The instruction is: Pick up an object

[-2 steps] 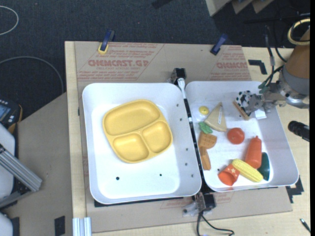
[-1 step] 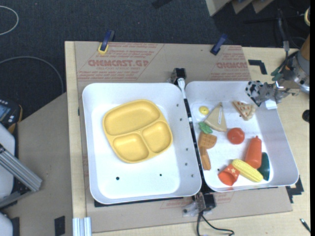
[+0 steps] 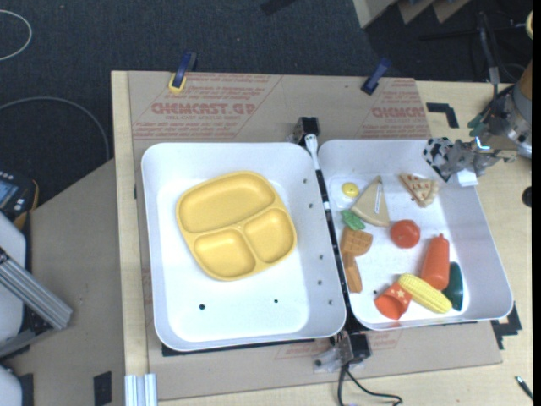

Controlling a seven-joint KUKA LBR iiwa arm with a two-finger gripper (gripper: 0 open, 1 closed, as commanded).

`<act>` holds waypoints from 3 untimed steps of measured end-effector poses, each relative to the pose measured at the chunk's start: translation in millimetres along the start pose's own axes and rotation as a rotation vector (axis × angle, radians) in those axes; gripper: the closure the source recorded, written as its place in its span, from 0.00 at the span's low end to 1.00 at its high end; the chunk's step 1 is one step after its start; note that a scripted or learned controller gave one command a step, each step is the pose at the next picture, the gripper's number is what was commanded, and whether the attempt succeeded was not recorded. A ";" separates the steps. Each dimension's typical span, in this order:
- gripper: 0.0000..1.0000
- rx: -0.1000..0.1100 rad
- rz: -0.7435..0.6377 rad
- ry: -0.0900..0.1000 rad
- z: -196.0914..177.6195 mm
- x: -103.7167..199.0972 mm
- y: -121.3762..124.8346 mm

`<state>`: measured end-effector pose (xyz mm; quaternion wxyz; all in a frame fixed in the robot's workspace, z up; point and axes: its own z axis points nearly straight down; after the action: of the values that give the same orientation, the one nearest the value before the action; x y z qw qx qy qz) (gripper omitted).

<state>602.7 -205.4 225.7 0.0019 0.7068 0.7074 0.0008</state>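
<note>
Your gripper (image 3: 446, 154) hangs over the bin's rim (image 3: 473, 194), and I cannot tell its grip; the toy food (image 3: 406, 233) waits below-left for picking.

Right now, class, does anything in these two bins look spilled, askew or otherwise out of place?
Nothing stands out. The yellow divided plate lies flat in the left bin, turned at a slant. The toy foods, among them a tomato and corn, lie loosely jumbled inside the right bin, none spilled out.
</note>
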 end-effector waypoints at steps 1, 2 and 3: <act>1.00 0.001 -0.005 0.002 10.5 50.5 20.9; 1.00 0.000 -0.004 0.002 6.3 97.7 48.5; 1.00 0.000 -0.003 0.001 -1.4 141.6 64.0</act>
<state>666.7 -63.7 227.1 0.0014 0.7059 0.7083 0.0013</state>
